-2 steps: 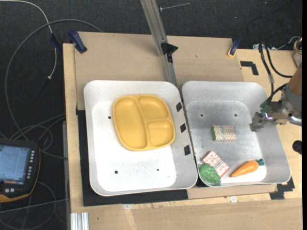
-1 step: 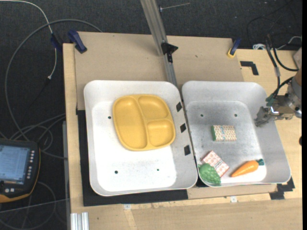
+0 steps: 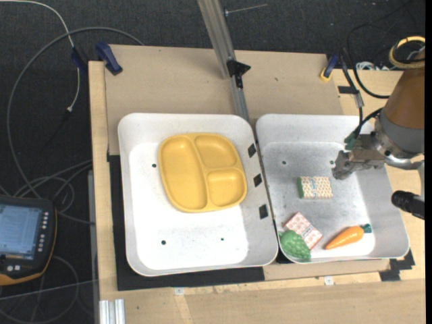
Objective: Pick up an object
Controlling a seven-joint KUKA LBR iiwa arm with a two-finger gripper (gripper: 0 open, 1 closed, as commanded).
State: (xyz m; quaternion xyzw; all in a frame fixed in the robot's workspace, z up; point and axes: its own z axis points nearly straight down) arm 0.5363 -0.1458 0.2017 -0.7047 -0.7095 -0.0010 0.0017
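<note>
Looking down on the light brown wooden tabletop (image 3: pixel 175 73), we see two shallow white bins side by side. The left white bin (image 3: pixel 196 252) carries a yellow plastic plate with three compartments (image 3: pixel 202 171), lying flat in its upper middle.

The right white bin (image 3: pixel 304 140) holds four small things. A pale checked block with a green edge (image 3: pixel 316 187) lies near the middle. Toward the near edge we find a pink and white patterned packet (image 3: pixel 303 229), touching a green leafy toy vegetable (image 3: pixel 295 245) that sits at the bin's front left corner. Just to the right of these lies an orange toy carrot with a green top (image 3: pixel 347 237), tilted, its green end pointing up and right.

The grey arm with its orange band (image 3: pixel 408 103) reaches in from the right, and the gripper (image 3: pixel 343 166) hangs over the upper right part of the right bin, up and to the right of the checked block and apart from it. We see nothing between its fingers, and we cannot tell whether they are spread or closed.
</note>
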